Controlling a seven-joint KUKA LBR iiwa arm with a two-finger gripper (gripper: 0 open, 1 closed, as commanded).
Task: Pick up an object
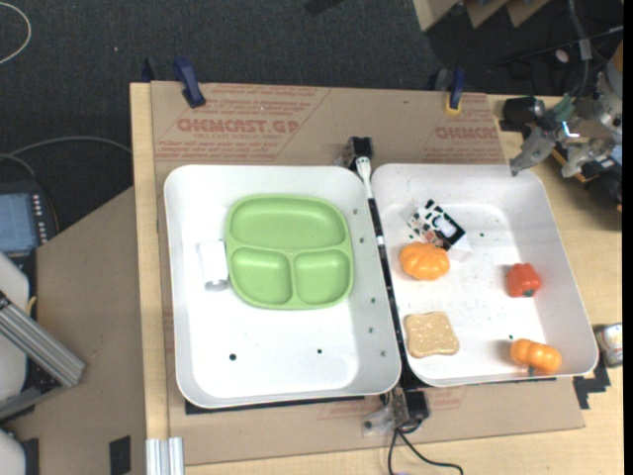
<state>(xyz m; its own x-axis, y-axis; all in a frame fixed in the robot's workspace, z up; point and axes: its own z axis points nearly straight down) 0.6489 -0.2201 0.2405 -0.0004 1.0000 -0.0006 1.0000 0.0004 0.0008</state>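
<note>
Toy bread slice (pixel 431 333), lower middle of frame in right bin (pixel 554 234): I judge it light, flat, stiff; pinch its edges; claw (pixel 550 137) upper right, grip state indiscernible.

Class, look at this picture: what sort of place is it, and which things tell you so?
Most likely a robotics lab bench. Two white bins sit on a clamped cardboard sheet, toy foods like a slice of bread lie in the right bin, and cables trail off.
</note>
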